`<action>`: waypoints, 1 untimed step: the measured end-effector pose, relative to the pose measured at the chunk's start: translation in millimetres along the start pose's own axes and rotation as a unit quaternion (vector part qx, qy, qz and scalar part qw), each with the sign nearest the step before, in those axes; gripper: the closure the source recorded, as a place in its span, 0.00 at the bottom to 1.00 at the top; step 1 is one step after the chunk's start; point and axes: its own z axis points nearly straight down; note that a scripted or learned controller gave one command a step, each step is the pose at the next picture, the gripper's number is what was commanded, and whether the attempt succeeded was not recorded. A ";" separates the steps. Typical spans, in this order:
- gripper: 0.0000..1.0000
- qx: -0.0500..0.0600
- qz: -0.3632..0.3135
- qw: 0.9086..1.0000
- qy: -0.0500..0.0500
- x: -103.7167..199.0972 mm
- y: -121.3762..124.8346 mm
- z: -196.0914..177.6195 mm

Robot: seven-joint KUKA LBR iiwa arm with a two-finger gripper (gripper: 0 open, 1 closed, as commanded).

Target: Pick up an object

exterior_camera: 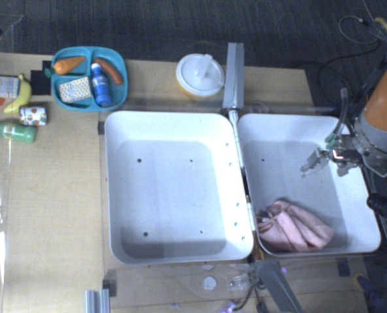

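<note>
Wood-topped bench, dark carpet behind, two white bins side by side. Target: pink cloth [292, 228], crumpled in the near-left corner of the right bin [291, 139], against the divider wall, nothing else in that bin. My pincer [325, 157] hangs over the same bin's far-right part, up and right of the cloth, well apart from it, holding nothing. Fingers too small and blurred here; can't tell if they're wide or narrow.

Step in hand, my call: approach, not yet over the cloth. To do it well I'd swing toward the near-left corner, drop onto the highest fold in the middle of the bundle rather than the edge by the wall, and pinch a ridge of fabric so it doesn't slip. Risk: fingers clipping the bin wall or divider, or grabbing only a thin flap.

Containers: left bin [171, 126] just bare floor. Behind it, blue divided tray [118, 64] with toy carrot, a blue bottle, a sausage-like piece and a pale patterned item. White lidded cup [200, 75] beside it. Far left: banana [21, 95], small can [33, 115], green bottle [11, 131].
</note>
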 end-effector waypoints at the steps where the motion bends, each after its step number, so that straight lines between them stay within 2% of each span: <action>1: 0.00 0.000 -0.017 1.000 0.000 38.8 -30.2 124.3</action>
